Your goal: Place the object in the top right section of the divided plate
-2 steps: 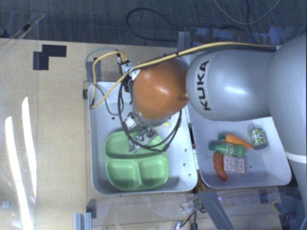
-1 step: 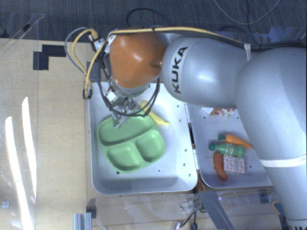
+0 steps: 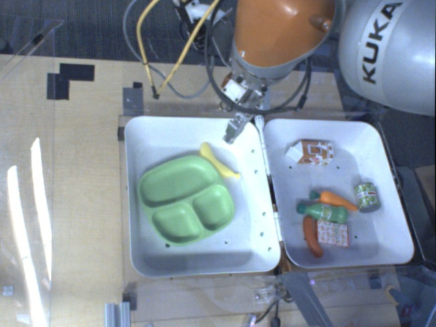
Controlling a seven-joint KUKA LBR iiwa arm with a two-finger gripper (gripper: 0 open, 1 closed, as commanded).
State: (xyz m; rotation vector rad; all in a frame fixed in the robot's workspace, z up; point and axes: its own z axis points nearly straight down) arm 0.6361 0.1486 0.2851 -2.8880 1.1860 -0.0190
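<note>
Pale wood table (image 3: 68, 203) carries two white bins side by side. In the left bin (image 3: 146, 138) a green divided plate (image 3: 185, 199) lies with a yellow banana (image 3: 219, 162) resting against its upper right edge, seemingly on the rim, not clearly inside the section, so the placing looks close to done but unconfirmed. The tool (image 3: 231, 131) hangs near the upper middle of the frame, just above the banana and apart from it; whether it is apart or together I cannot tell. Small items in the right bin (image 3: 388, 155) are hard to identify.
</note>
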